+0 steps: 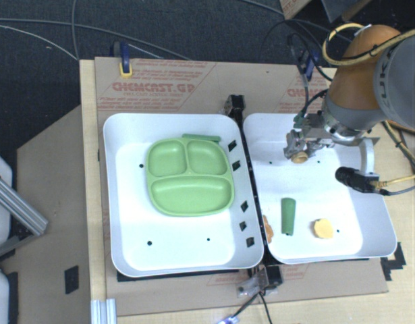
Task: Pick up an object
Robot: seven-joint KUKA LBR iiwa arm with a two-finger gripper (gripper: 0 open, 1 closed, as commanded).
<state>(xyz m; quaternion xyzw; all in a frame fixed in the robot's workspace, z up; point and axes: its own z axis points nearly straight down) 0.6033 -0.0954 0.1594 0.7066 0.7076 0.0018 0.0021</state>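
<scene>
My gripper (299, 147) hangs over the far part of the right bin (369, 245), with the arm reaching in from the right. A small green cylinder (288, 216) lies in the near middle of that bin, well below the gripper in the view. A small yellow piece (322, 229) rests just right of the cylinder. A thin orange piece (268, 229) lies against the bin's left wall. A tan round spot sits at the gripper's tip; I cannot tell whether it is part of the gripper or a separate thing.
The left bin (126, 241) holds a green divided plate (189, 177), with a flat green piece (202, 138) just behind it. A black divider (242, 181) runs between the bins. A black cable connector (355, 178) hangs over the right bin's right side.
</scene>
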